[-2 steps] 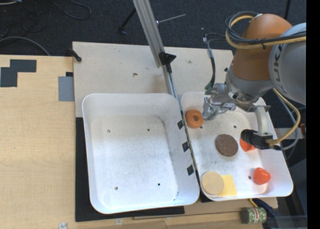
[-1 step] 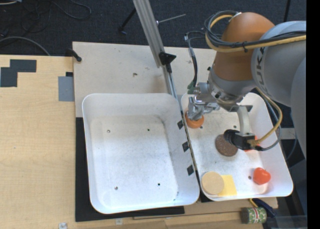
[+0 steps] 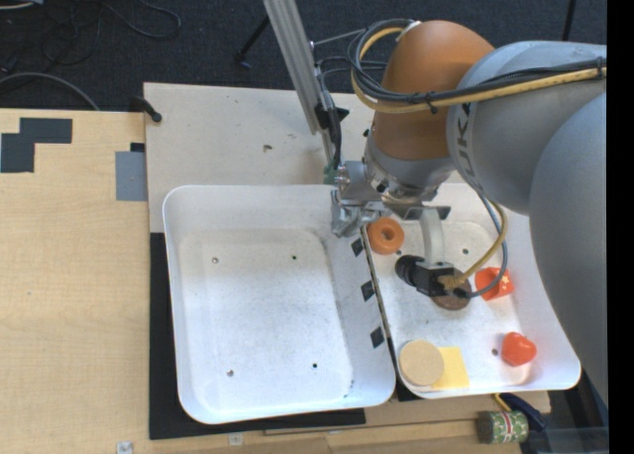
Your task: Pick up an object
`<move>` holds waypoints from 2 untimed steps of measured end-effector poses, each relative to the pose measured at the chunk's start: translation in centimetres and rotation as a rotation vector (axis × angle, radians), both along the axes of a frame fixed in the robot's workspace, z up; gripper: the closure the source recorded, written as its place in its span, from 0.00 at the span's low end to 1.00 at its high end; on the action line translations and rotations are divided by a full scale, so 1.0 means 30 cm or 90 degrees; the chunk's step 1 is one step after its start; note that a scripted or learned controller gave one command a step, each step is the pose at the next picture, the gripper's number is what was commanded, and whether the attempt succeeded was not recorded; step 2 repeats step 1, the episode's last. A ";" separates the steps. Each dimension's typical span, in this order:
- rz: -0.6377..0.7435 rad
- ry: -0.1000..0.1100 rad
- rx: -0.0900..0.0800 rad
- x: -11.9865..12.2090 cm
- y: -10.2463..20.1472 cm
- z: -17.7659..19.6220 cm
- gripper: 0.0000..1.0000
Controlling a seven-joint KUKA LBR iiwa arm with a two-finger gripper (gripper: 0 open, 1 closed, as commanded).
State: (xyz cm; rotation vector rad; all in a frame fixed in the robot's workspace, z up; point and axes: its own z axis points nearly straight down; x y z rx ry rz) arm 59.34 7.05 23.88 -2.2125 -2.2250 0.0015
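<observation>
My gripper [image 3: 349, 210] hangs under the orange wrist band, over the rim between the two bins at their far end. Just to its right, an orange ring [image 3: 384, 236] lies in the right bin [image 3: 555, 375]. Further right are a brown round piece [image 3: 454, 296], partly hidden, and an orange-red piece [image 3: 494, 284]. A red piece [image 3: 518, 348] sits near the bin's right edge. A tan disc [image 3: 421, 363] and a yellow block [image 3: 455, 370] rest at the near end. Nothing shows between the gripper's parts.
The left bin [image 3: 188, 244] sits beside the right one, with black clips [image 3: 369, 289] along their shared rim. A slanted aluminium bar [image 3: 295, 56] rises behind the gripper. A green can [image 3: 505, 428] lies on the bench in front of the right bin.
</observation>
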 end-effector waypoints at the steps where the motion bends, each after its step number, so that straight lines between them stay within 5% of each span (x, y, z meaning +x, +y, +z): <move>1: -0.003 -0.001 -0.002 0.041 0.044 -0.045 1.00; 2: -0.003 -0.001 -0.002 0.041 0.044 -0.045 1.00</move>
